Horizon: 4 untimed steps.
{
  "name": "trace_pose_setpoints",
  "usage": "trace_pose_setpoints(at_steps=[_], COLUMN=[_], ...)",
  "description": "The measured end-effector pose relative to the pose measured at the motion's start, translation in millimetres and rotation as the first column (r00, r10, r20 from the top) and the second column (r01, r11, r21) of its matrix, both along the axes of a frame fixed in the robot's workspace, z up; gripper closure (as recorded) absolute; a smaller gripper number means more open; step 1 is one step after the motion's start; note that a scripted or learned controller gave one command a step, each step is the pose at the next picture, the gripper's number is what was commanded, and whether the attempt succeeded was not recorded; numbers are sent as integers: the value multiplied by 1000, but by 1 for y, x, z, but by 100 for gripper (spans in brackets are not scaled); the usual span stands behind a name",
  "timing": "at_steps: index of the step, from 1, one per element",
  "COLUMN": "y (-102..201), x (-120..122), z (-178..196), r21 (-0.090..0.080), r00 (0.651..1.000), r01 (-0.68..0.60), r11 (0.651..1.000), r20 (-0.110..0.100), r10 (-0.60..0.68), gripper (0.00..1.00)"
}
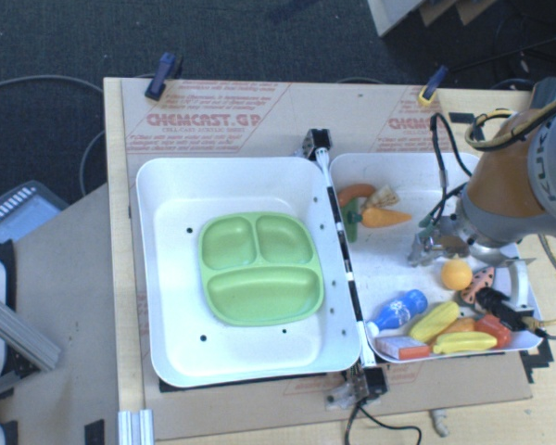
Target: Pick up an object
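The toys sit in the right bin [389,170]: a carrot [385,217], an orange ball [457,274], a blue bottle [399,309] and a banana [463,343]. The claw [428,246] hangs between carrot and ball. The left bin [157,193] holds a green plate [259,269]. The counter [204,119] reads "CHEMCAST GP".

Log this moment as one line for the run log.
arm: over right bin | gripper: above bin floor, nothing seen held | plate: left bin

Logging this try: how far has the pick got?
Done: the arm has reached over the right bin. In hand: the gripper sits low beside the orange ball, nothing visibly held. Left: grasp and lift an object.
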<state>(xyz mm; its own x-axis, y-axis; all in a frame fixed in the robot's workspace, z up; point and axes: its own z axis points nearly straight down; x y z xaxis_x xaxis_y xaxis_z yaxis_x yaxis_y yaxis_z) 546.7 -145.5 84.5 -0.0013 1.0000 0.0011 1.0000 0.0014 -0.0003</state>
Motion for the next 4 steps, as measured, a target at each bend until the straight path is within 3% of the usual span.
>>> trace_pose_setpoints(at_steps=[1,2,3,4], y=[53,52,30,4], x=[32,31,76,33], z=[110,109,15,0], r21=[-1,-1,-2,-1], r00=[1000,1000,1000,1000], r01=[0,0,0,2], r11=[1000,1000,1000,1000], r20=[3,0,13,-2], r10=[0,0,0,-2], gripper=[100,0,0,0])
